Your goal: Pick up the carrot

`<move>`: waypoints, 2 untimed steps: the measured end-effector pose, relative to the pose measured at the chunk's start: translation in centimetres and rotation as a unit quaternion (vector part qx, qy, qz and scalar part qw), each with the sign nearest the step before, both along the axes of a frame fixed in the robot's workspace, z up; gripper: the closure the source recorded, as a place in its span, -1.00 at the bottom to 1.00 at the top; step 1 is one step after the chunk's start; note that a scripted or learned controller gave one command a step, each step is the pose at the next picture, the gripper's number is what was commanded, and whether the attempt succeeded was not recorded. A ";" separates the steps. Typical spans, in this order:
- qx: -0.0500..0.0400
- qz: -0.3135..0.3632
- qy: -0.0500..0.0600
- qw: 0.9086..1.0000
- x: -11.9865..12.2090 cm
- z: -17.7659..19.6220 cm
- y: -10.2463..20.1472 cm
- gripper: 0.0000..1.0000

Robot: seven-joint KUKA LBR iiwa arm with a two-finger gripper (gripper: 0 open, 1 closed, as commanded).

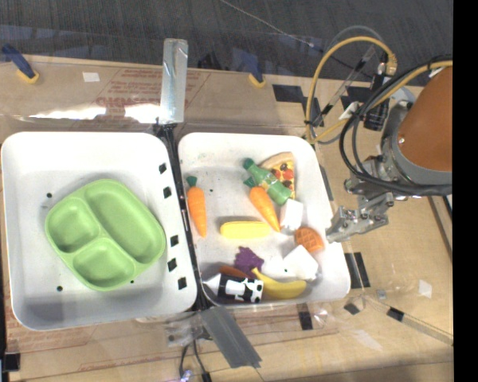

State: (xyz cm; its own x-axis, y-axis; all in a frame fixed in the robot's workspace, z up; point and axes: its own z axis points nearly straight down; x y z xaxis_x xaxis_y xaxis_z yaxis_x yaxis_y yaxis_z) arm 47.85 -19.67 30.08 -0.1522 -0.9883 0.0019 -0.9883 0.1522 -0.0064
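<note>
Two carrots lie in the right bin [223,151]. One orange carrot [196,210] with a green top rests lengthwise along the bin's left wall. A second carrot [263,204] lies slanted near the middle, its green top [257,173] pointing to the back. My gripper [352,220] hangs just outside the right bin's right wall, over the bench, well to the right of both carrots. Nothing shows in it. The grey arm with its orange band [430,126] comes in from the right.
The right bin also holds a pizza slice [284,168], a yellow piece [244,229], purple grapes [248,259], a banana [284,288], white blocks [291,212], an orange piece [309,239] and a black-and-white toy [240,288]. A green divided plate [103,233] sits in the left bin. Cables [342,78] loop behind the arm.
</note>
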 end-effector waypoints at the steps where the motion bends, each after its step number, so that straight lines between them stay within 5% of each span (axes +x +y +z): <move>1: 0.001 0.152 0.002 0.988 -0.1 3.5 -1.3 1.00; 2: 0.003 0.349 0.005 0.937 -0.2 -3.0 0.6 1.00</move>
